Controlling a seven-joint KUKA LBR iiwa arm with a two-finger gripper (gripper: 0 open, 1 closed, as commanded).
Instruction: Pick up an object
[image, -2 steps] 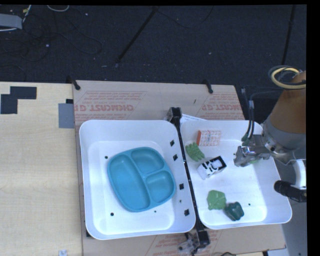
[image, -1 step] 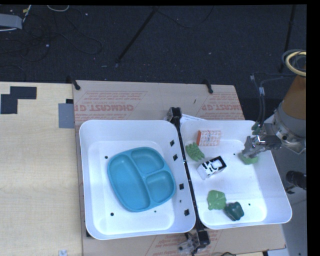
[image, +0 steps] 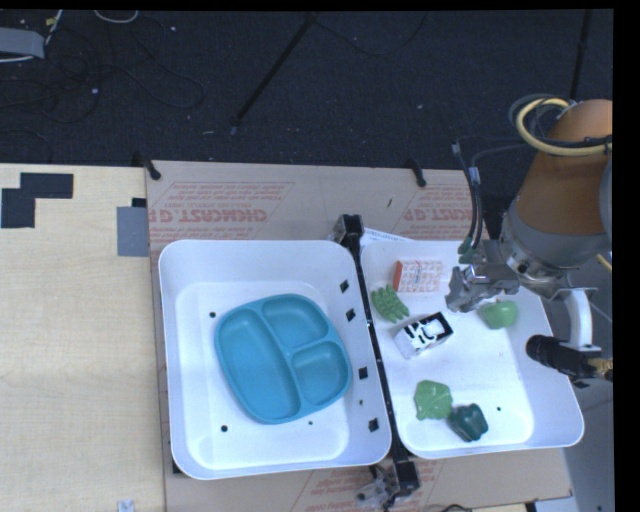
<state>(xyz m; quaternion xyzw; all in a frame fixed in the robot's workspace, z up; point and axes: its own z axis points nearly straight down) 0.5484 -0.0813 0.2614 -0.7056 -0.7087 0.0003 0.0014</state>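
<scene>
- The bench (image: 80, 330) carries two shallow white bins side by side on a cardboard sheet.
- The left bin (image: 190, 270) holds a blue divided plate (image: 282, 355) with three compartments, lying flat near the bin's centre.
- The right bin (image: 545, 425) holds the loose objects: a small orange-and-white box (image: 418, 275) near the far wall, a ribbed green piece (image: 390, 302) beside the divider, a black-and-white block (image: 423, 334) in the middle, a light green lump (image: 433, 400) touching a dark teal lump (image: 467, 422) near the front wall, and a pale green rounded object (image: 498, 315) on the right.
- The arm (image: 560, 180) reaches in from the right; its gripper (image: 478, 292) hangs low over the right bin, just beside the pale green rounded object and near the black-and-white block.
- Jaw state: cannot be determined from this angle. Nothing is visibly between the jaws.
- Judged step: approach and align above a target, probably the pale green rounded object.
- Recommended procedure: centre the jaws over the object, descend vertically, and close across its narrowest width. A rounded body may squirt sideways if gripped off-centre.
- Keep clear of the black-and-white block during descent.
</scene>
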